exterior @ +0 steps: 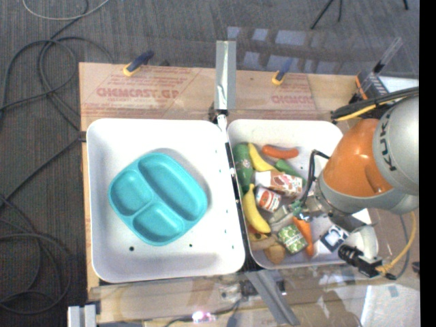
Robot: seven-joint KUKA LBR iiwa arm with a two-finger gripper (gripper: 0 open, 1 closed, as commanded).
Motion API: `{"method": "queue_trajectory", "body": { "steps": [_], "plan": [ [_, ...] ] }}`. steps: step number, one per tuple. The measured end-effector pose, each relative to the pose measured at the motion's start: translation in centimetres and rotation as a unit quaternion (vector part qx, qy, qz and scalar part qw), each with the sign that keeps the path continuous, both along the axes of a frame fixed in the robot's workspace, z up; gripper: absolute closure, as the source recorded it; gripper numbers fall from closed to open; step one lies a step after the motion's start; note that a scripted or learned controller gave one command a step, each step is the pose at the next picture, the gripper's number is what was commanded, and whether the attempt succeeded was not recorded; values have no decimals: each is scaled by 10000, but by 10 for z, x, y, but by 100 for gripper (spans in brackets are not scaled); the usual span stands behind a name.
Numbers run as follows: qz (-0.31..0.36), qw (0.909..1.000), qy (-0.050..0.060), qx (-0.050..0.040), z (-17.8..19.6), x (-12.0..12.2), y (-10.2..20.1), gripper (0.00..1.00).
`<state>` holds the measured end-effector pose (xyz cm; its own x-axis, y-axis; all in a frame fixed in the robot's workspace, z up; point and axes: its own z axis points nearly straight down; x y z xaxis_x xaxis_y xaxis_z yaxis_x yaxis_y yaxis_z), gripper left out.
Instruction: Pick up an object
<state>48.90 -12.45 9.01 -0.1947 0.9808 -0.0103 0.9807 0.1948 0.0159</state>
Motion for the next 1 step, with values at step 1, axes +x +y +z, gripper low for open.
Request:
{"method": "queue_trajectory", "body": {
  "steps": [1],
  "plan": [
    [642, 9979, 91, 19, 133, -4, -43, 0]
  ]
}}
